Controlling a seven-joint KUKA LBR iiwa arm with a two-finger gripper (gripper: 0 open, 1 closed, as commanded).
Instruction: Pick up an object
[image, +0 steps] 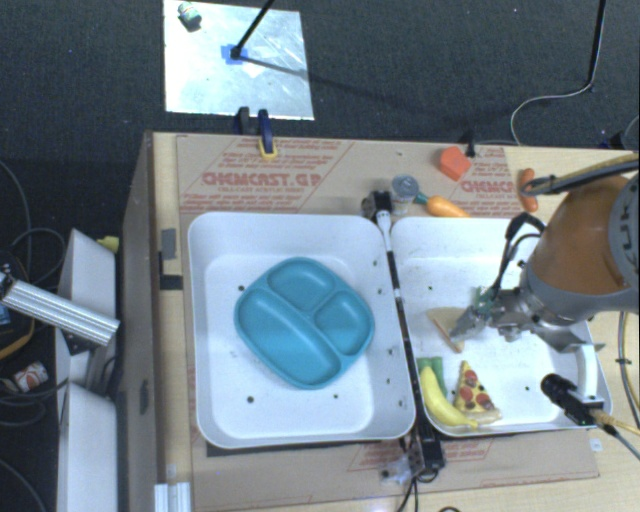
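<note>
In the right bin (440, 250) lie a tan wedge-shaped piece (446, 324), a yellow banana (437, 396) along the near left corner, and a toy pizza slice (474, 392) beside the banana. A small green piece (428, 364) sits by the banana's upper end. My gripper (470, 323) hangs low over the right bin, its tips right at the tan wedge's right edge. Nothing shows between its fingers.
The left bin (225, 400) holds a blue divided plate (303, 321). Behind the bins on the bench lie an orange block (453, 163), an orange carrot-like toy (445, 207) and a small grey round fixture (404, 188). The arm's grey and orange body (590, 250) covers the right bin's right side.
</note>
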